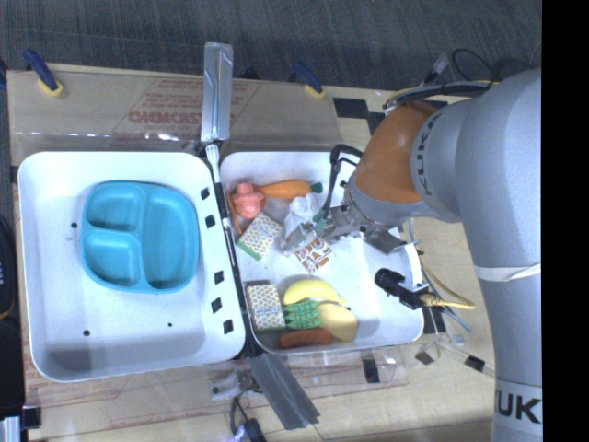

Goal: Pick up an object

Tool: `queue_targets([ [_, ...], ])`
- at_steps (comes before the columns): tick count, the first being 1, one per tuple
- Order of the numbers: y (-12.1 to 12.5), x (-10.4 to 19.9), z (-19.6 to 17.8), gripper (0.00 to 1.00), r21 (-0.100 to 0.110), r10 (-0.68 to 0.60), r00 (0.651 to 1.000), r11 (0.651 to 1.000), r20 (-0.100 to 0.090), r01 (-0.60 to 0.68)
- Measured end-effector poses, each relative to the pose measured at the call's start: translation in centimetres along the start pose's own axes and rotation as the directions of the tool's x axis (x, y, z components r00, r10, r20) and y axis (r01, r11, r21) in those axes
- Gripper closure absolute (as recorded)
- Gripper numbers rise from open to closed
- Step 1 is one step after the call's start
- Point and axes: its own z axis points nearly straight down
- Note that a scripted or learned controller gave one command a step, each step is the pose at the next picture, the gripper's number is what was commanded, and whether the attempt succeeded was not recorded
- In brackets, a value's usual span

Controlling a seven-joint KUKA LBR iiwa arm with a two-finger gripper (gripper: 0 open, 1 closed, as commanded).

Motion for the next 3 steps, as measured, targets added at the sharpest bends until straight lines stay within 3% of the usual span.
queue_targets([
  [1,0.0,0.0,-1.0,1.0,0.001,-0.004,1.0,1.0,0.0,0.004],
  [2,6.4,4.8,-11.3,1.0,-0.004,0.041,0.999,0.999,0.001,-0.041],
  [3,3.7,5.0,-3.6,1.0,0.003,0.012,1.0,1.0,0.0,-0.012],
])
